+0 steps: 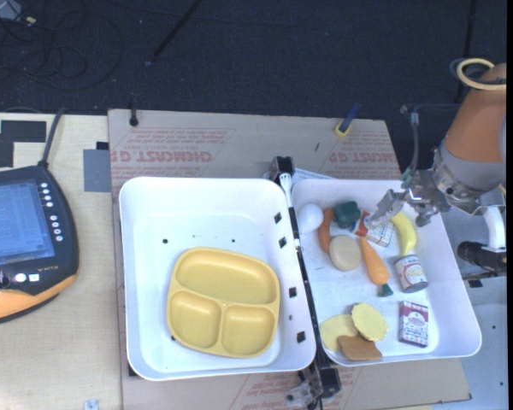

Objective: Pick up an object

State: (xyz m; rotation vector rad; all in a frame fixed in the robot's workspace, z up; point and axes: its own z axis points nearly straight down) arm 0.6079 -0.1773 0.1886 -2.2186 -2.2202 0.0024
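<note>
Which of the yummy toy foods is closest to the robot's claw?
The yellow banana. It lies right beside the gripper, at the right bin's top. The carrot and egg sit farther away.

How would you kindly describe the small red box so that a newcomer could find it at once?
Look at the right bin, the one crowded with toy food. Go to its near right corner, below the small can. The red box lies flat there, the one rectangular red packet, apart from the yellow discs to its left.

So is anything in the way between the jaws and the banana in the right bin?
Nothing visible stands between them. The gripper hangs at the right bin's upper right, with the banana just beside and below it. A small red-and-white item and the carrot crowd the banana's left side.
</note>
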